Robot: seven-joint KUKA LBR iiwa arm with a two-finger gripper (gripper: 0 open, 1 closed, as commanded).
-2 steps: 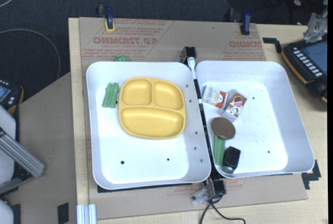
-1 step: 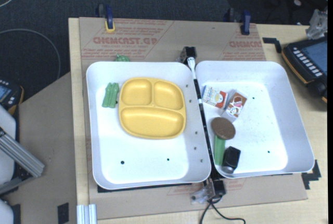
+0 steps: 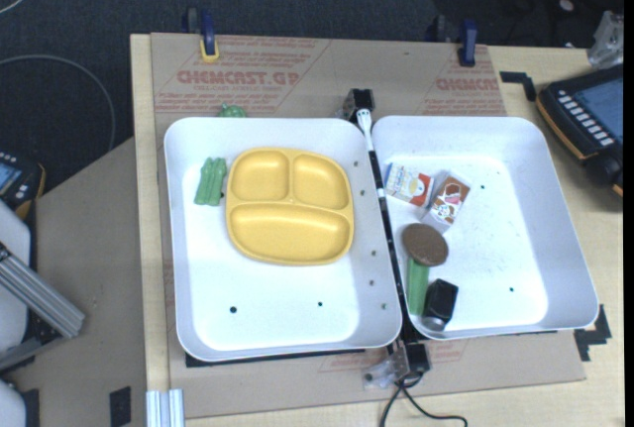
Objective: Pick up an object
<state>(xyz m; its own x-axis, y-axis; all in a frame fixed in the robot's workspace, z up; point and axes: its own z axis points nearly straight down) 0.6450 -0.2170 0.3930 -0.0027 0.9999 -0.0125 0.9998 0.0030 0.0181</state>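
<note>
The left bin (image 3: 198, 306) holds a yellow divided plate (image 3: 289, 205) and a green bean-like toy (image 3: 210, 181) lying to its left. In the right bin (image 3: 515, 167), along its left side, sit two small printed cartons (image 3: 427, 190), a brown round disc (image 3: 424, 244), a green stick (image 3: 418, 284) and a small black block (image 3: 440, 302).
A small green item (image 3: 232, 112) lies on the board just behind the left bin. Blue clamps (image 3: 208, 31) hold the board at the back. A black and orange pendant (image 3: 586, 116) rests at the right edge.
</note>
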